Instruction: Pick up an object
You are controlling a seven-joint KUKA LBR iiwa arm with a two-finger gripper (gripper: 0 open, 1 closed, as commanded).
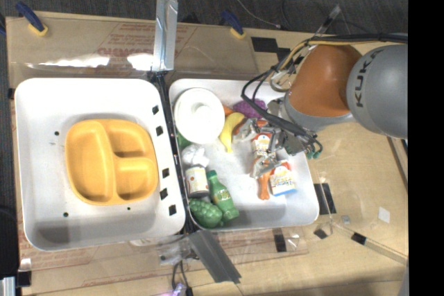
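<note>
The right bin [305, 208] holds a jumble of small objects: a white round lid or cup [198, 114], a yellow banana [231, 131], a purple item [248, 107], a small bottle with a dark label [197, 180], a green bottle [222, 195], a green bumpy toy [206, 213] and a white carton with an orange piece [280, 182]. My gripper [264, 147] reaches down into the middle of this bin from the right, just right of the banana and above the carton. Its tips sit among red and white clutter.
The left bin [41, 100] holds a yellow divided tray [111, 161]. A dark divider strip [170, 149] runs between the bins. The grey and orange arm [333, 83] covers the right bin's far right corner, with black cables looping beside it. Cardboard bench surface surrounds the bins.
</note>
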